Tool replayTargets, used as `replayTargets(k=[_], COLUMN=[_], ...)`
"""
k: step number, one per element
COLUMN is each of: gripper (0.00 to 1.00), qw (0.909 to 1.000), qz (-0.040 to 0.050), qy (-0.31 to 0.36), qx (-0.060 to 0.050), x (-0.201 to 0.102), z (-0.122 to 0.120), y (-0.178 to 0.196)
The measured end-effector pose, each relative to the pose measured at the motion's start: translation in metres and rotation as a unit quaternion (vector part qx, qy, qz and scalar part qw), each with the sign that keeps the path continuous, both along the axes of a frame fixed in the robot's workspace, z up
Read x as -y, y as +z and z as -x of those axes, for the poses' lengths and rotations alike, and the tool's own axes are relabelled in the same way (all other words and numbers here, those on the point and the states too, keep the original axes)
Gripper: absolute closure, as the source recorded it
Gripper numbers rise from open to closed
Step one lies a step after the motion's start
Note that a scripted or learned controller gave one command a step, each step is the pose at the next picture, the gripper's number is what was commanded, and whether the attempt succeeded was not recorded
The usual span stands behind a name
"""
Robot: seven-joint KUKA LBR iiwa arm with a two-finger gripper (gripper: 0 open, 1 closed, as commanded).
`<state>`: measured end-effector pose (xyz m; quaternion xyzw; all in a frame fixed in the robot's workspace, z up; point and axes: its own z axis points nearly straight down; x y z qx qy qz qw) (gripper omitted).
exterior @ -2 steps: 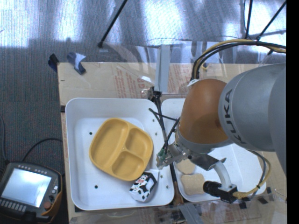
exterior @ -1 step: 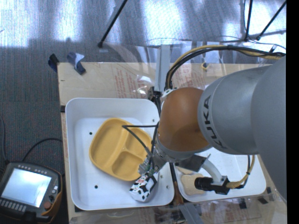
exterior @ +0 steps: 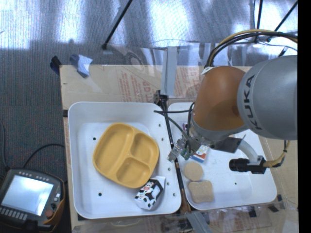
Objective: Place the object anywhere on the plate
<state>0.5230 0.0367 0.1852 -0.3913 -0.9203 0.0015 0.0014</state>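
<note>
A yellow three-part plate [exterior: 125, 154] lies in the left bin [exterior: 80, 130]. My gripper [exterior: 179, 152] hangs low over the left edge of the right bin [exterior: 257, 188], just right of the divider between the bins. Beside it, partly hidden by the wrist, lies a small red, white and blue packet [exterior: 200, 153]. In front of the gripper a round tan biscuit [exterior: 193, 170] rests on the bin floor, and a tan toast slice [exterior: 200, 191] lies nearer still. A black-and-white cow-patterned carton [exterior: 149, 194] lies in the left bin against the plate's near right corner.
The big grey and orange arm [exterior: 243, 101] covers the back of the right bin. A black cylinder [exterior: 245, 165] juts out on the right. A vertical metal post [exterior: 169, 74] stands behind the bins. A teach pendant [exterior: 30, 194] sits off the bench at lower left.
</note>
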Motion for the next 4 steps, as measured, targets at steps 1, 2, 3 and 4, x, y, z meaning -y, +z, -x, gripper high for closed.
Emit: replayTargets(k=[1, 2, 3, 4], gripper=[1.00, 1.00, 1.00, 1.00], qw=[0.9992, 0.9999, 0.9948, 0.9544], qz=[-0.0009, -0.0001, -0.0006, -0.0019], qy=[0.040, -0.014, 0.102, 0.299], qx=[-0.002, -0.002, -0.003, -0.003], x=[-0.053, -0.072, -0.095, -0.113], z=[0.017, 0.007, 0.030, 0.048], y=[-0.001, -0.002, -0.015, -0.021])
